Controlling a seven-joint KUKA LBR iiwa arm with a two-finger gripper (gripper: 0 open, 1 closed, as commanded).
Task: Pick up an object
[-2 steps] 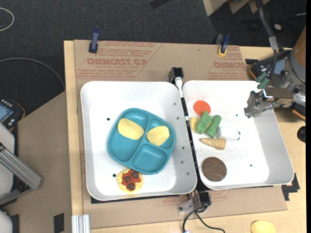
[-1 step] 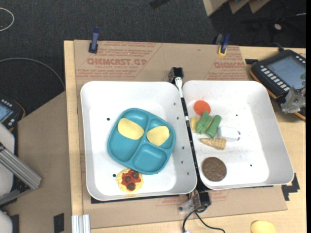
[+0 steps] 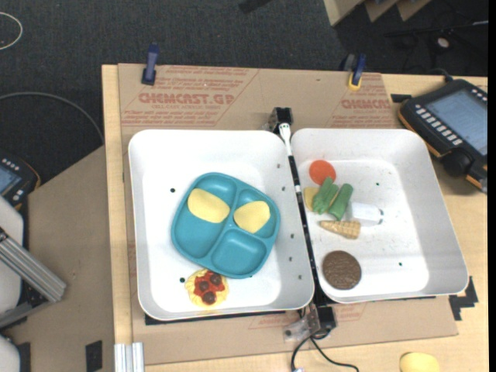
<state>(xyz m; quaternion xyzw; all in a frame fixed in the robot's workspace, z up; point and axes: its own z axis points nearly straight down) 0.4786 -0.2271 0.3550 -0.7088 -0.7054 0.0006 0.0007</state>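
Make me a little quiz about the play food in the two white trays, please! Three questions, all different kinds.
1. True or false: the blue divided plate lies in the right bin.
2. How many yellow pieces sit on the blue divided plate?
3. Which thing lies closest to the front edge of the right bin?
A. the orange ball
B. the brown cookie
C. the green pods

Key
1. False. It lies in the left bin.
2. Two, each in its own compartment.
3. B. The brown cookie is nearest the front; the orange ball is farthest back.
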